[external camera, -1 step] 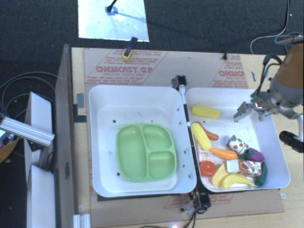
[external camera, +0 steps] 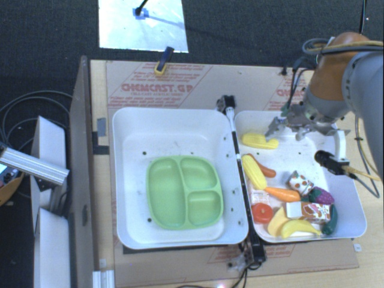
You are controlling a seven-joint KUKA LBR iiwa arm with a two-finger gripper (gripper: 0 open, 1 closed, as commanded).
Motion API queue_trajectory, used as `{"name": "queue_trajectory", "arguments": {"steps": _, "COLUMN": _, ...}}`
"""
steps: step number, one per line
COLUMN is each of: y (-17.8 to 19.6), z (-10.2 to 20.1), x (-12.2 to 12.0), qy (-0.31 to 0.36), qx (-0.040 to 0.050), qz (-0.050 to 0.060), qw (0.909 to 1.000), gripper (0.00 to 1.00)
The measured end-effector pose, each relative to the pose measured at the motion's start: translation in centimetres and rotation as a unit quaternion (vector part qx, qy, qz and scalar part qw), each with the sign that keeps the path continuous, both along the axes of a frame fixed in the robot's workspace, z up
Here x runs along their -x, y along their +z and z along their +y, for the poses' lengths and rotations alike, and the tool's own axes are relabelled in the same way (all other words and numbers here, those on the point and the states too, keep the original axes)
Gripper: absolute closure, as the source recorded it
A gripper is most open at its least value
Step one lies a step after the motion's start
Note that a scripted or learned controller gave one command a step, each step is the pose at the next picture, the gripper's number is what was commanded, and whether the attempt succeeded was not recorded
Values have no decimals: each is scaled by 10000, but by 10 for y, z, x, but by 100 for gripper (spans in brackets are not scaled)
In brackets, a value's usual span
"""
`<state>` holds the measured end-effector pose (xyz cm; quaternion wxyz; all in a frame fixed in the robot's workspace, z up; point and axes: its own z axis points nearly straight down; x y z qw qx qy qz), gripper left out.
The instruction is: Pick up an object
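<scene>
A view from above of a cardboard-covered worktop (external camera: 180,83) carrying two shallow white bins side by side. The left bin (external camera: 129,161), in the centre of the frame, holds a pale green divided plate (external camera: 185,192) with three compartments, lying flat towards the bin's lower edge. The right bin (external camera: 354,212) holds a scatter of toy foods. A yellow piece (external camera: 259,140) lies alone near the bin's upper left corner. Below it, along the left wall, lies an ear of corn (external camera: 254,171) with a small orange-red piece (external camera: 268,172) touching its right side. Lower right of these come a carrot (external camera: 282,193), a red tomato (external camera: 261,213) and a banana (external camera: 292,226), crowded together with a small printed carton (external camera: 309,210), a purple item (external camera: 322,195) and a dark green one (external camera: 332,218) at the bin's lower right. A small white and brown thing (external camera: 299,182) sits just above the carrot; it is too small to identify. The grey arm with its orange band (external camera: 336,71) enters from the upper right of the frame. The gripper (external camera: 288,129) is over the upper part of the right bin, its two fingers spread apart and clasping nothing, with the left finger just beside the yellow piece.
</scene>
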<state>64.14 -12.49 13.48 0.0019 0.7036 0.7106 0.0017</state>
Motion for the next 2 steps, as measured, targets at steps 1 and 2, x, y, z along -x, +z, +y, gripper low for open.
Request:
{"name": "queue_trajectory", "arguments": {"steps": 1, "y": -53, "z": 40, "x": 6, "qy": -11, "qx": -11, "qz": 37, "qw": 10000, "gripper": 0}}
{"name": "queue_trajectory", "arguments": {"steps": 2, "y": -52, "z": 36, "x": -19, "qy": -10, "qx": 11, "qz": 150, "qw": 9999, "gripper": 0}}
